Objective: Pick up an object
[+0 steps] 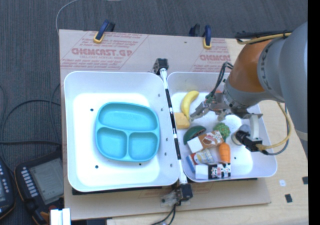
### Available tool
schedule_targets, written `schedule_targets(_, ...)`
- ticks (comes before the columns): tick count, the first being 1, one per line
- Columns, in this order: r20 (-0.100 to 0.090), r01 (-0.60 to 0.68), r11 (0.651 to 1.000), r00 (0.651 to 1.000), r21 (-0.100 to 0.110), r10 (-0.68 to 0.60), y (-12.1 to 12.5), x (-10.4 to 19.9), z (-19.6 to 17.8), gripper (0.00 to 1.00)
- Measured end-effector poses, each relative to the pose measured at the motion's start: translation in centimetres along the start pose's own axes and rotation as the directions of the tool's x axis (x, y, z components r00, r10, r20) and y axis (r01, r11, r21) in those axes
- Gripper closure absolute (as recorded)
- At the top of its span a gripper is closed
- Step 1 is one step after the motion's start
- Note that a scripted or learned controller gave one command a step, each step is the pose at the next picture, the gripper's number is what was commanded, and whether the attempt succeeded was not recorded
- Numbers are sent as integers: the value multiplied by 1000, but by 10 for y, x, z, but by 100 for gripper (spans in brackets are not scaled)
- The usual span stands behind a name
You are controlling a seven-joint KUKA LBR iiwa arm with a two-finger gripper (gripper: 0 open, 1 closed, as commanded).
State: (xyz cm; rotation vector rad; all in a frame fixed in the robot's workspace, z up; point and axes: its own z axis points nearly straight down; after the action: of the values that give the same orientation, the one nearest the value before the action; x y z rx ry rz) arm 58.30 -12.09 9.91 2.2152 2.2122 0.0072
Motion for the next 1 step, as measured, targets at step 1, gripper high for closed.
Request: schedule_targets(1, 0, 0, 1000, 1000, -1, 0, 0, 0, -10, 100)
